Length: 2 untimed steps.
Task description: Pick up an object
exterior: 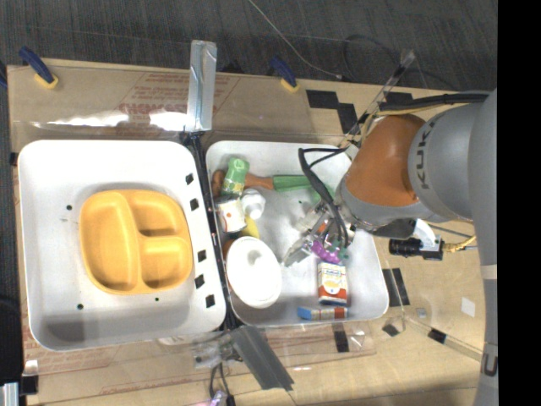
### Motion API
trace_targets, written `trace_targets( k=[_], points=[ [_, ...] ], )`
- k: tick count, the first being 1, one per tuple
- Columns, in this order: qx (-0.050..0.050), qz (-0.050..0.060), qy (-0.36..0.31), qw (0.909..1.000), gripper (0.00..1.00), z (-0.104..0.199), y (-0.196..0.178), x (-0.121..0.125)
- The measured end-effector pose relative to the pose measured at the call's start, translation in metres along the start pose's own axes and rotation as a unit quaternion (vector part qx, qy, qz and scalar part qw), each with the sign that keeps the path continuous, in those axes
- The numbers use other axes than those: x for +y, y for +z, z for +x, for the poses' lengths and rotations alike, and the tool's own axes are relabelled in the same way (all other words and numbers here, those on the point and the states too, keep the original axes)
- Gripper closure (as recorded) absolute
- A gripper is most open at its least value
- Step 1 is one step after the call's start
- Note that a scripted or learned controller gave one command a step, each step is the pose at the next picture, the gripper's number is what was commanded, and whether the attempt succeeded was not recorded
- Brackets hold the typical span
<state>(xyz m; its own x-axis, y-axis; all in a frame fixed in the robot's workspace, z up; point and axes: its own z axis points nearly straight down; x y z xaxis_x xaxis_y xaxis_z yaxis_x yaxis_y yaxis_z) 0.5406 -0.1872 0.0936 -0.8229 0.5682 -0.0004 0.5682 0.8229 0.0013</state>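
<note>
My gripper (314, 237) hangs low over the middle of the right bin (368, 271), below the arm's orange band (382, 172). A small purple object (325, 249) lies right at the gripper's tip; whether it is held is unclear. Just below it stands an orange and white juice carton (333, 284). A white bowl (252, 271) sits to the gripper's left. A green bottle (233, 176) and a green stick (292, 182) lie at the bin's far side. The arm hides the bin's right part.
The left bin (42, 227) holds a yellow divided tray (135, 239). A small orange and white item (232, 218) lies near the divider. A marker (321, 313) rests along the right bin's near wall. Cables (317, 176) loop by the wrist.
</note>
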Motion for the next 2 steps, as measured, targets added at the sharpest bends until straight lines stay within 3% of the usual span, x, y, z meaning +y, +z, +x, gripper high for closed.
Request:
trace_targets(
  k=[2],
  points=[
    [0.000,0.000,0.000,1.0000,0.00,0.0000,0.0000,0.0000]
  ],
)
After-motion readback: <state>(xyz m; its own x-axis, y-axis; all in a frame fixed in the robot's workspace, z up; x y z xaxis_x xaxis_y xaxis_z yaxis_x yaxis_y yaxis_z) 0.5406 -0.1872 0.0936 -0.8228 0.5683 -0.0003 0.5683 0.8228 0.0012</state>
